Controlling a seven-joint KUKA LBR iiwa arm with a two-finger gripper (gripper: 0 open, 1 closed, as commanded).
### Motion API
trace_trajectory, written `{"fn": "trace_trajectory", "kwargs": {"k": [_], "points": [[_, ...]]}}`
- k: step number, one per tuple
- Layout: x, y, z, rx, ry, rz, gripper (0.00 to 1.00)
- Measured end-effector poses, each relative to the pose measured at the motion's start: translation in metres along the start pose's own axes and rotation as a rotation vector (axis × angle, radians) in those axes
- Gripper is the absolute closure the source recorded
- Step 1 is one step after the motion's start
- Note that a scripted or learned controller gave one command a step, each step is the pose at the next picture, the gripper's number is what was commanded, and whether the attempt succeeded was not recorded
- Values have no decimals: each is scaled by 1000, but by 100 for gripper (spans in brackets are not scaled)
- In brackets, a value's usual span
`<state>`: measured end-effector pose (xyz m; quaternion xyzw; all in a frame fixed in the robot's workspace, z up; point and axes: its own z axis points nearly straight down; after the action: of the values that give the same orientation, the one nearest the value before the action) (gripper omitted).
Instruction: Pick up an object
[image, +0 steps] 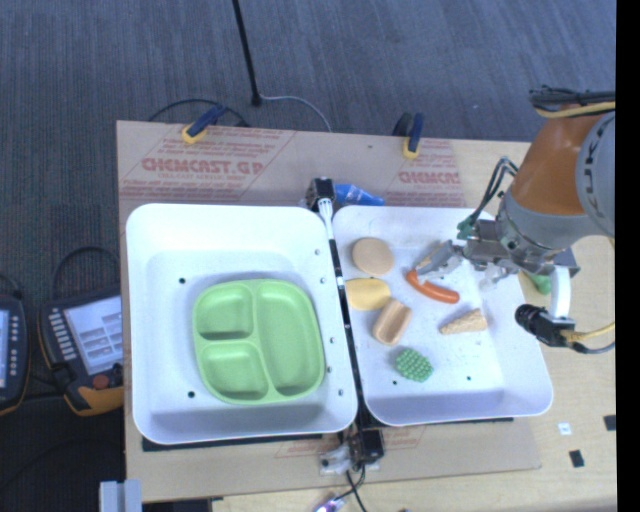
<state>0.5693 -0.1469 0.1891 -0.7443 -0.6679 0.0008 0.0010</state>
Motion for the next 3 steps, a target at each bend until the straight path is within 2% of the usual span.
{"fn": "trace_trajectory", "kwargs": {"k": [1, 2, 3], "points": [[2, 16, 91, -7, -3, -351, 0], [4, 17, 80, -8, 1, -350, 100], [50, 90, 99, -9, -5, -538, 100]]}}
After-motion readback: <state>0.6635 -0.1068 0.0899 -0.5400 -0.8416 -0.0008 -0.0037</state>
